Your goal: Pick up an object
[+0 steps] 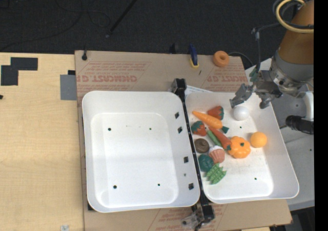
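Mostly toy food in rt bin point(279, 173); claw point(252, 97) open above.

This is looking like a robotics lab rather than a home or shop. Two shallow white bins, the left bin point(133, 148) and the right bin point(266, 173), are sitting side by side on a printed cardboard sheet point(133, 74) that is covering a pale wooden worktop point(36, 148). Right of the right bin, a grey and orange robot arm point(297, 45) is reaching in. Behind the cardboard sheet, loose cables point(92, 4) are trailing across dark carpet point(179, 15).
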Tool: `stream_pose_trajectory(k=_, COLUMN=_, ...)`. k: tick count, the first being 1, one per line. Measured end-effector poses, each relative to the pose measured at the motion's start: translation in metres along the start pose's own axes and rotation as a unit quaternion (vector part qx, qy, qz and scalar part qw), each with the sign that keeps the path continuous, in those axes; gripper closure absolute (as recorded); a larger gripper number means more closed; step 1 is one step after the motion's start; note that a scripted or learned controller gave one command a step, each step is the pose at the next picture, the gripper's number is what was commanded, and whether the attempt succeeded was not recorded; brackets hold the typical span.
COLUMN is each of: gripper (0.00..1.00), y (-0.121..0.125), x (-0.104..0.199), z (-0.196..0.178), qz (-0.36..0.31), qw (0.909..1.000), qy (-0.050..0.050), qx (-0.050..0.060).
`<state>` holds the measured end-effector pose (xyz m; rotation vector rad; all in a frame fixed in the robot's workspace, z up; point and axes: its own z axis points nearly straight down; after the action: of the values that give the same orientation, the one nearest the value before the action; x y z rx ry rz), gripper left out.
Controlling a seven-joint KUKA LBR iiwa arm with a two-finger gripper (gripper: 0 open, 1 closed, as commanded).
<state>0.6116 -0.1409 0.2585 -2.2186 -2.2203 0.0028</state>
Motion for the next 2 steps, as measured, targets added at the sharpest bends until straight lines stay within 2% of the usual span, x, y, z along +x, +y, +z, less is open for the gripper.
stream_pose_trajectory(k=1, gripper=0.00, y=0.013, x=0.038, z=0.151, qz=0.000, qw=1.0000, qy=0.000, qx=-0.001)
stream_pose_trajectory(k=2, gripper=1.00, y=0.013, x=0.034, z=0.134, qz=0.002, qw=1.0000, qy=-0.001, qx=-0.001)
